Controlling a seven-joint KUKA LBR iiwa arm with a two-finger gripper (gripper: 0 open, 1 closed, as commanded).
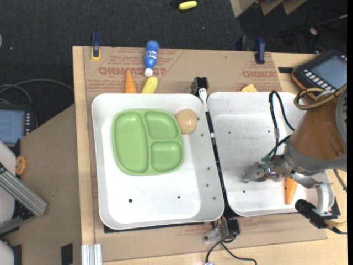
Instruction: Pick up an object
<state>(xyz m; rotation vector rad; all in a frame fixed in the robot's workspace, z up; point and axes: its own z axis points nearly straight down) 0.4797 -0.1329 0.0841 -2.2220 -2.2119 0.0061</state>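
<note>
My gripper (252,175) is low inside the right white bin (242,120), near its front middle, reaching in from the right under the orange-banded wrist. An orange carrot-shaped toy (290,190) lies in that bin just right of the gripper, partly hidden by the arm. In the left bin (110,192) sits a green divided plate (148,141), with a tan round ball (187,120) touching its upper right corner. I see nothing between the fingers.
Behind the left bin on the bench lie a blue-and-white bottle (150,57), an orange cone (129,83) and a yellow piece (150,84). A teach pendant (322,73) rests at the back right, its cable looping over the right bin. A yellow object (188,5) is on the floor.
</note>
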